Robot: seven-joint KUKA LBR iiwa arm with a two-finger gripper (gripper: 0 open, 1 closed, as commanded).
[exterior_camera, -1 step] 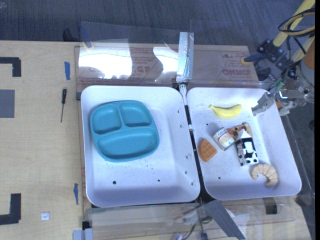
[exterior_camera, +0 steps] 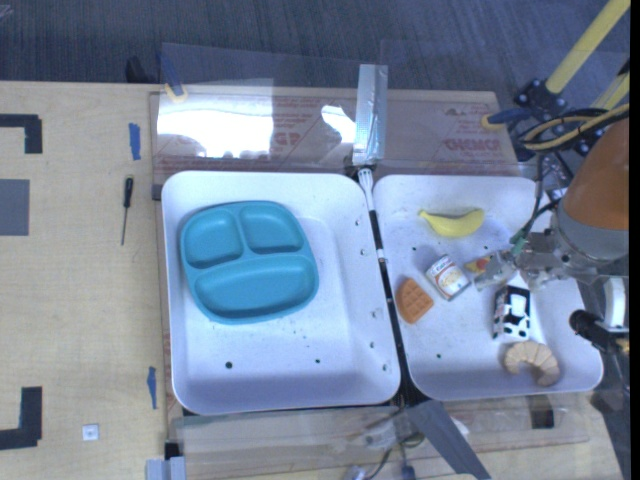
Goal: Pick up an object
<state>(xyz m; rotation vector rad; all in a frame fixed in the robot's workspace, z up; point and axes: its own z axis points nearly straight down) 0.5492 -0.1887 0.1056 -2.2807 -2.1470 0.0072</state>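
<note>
The right bin holds a yellow banana near its back, a small labelled can lying on its side, and an orange waffle-like piece by the divider. A black-and-white cow-patterned box and a tan croissant lie toward the front right. My gripper reaches in from the right, low over the bin, just right of the can and above the cow-patterned box. A small red-orange item sits at its tip. I see nothing lifted off the bin floor.
The left bin carries a blue divided plate. A clear panel stands behind both bins. Cables and a yellow pole crowd the back right. A screwdriver lies on the bench at left.
</note>
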